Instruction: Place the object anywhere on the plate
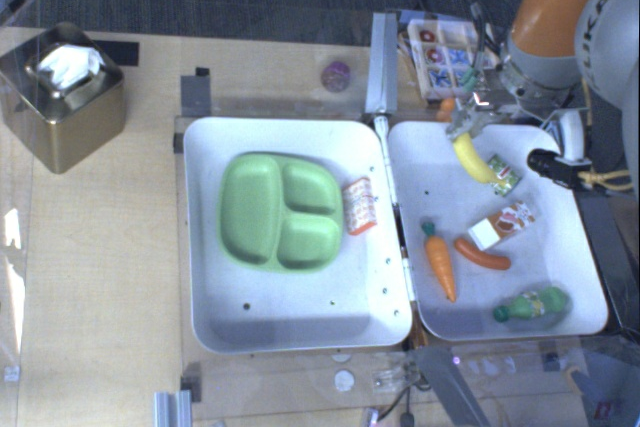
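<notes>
Looking down on the bench, two shallow white bins sit side by side. Left bin (215, 310): a green divided plate (279, 212) with three compartments lies near its centre; a small red-and-white packet (359, 206) lies just beside the plate's right edge, on the bin floor and not on the plate. Right bin (580, 290): a yellow banana (471, 159) lies near the upper rim, with a small green-labelled item (504, 178) at its lower end; below these are a red-and-white carton (502, 224), a red sausage (483, 254), an orange carrot (440, 262) with a green top, and a green bottle (530, 305) near the lower right corner. The arm (570, 5), grey with an orange band, reaches in from the right; its gripper (470, 118) hangs at the upper rim of the right bin, just above the banana's upper end. Whether anything is in its grasp, or how wide it stands, cannot be told from this angle. Outside the bins: a brass-coloured box (65, 105) holding white material at far left, and a printed card (440, 55) above the right bin
</notes>
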Robot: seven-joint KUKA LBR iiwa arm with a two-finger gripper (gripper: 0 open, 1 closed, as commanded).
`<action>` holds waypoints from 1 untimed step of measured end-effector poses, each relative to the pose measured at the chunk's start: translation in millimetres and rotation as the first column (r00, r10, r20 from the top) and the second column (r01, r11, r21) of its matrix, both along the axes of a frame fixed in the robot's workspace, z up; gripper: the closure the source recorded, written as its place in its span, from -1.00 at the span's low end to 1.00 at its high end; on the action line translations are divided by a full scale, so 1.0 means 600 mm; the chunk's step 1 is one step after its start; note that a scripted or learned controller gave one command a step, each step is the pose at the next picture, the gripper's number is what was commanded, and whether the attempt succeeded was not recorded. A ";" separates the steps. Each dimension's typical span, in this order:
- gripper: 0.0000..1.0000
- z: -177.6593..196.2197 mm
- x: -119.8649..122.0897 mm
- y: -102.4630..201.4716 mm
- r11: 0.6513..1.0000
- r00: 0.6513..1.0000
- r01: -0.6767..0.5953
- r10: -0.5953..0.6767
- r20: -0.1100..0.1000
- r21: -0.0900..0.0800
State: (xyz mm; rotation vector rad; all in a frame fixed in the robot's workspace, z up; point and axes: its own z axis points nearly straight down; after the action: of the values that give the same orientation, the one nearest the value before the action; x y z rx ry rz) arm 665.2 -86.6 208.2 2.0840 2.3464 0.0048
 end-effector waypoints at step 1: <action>1.00 0.062 -0.043 0.151 0.957 0.957 -0.288 0.288 0.002 -0.001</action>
State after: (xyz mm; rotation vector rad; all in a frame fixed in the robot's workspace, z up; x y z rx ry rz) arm 639.2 3.9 245.5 1.7187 2.6237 0.0064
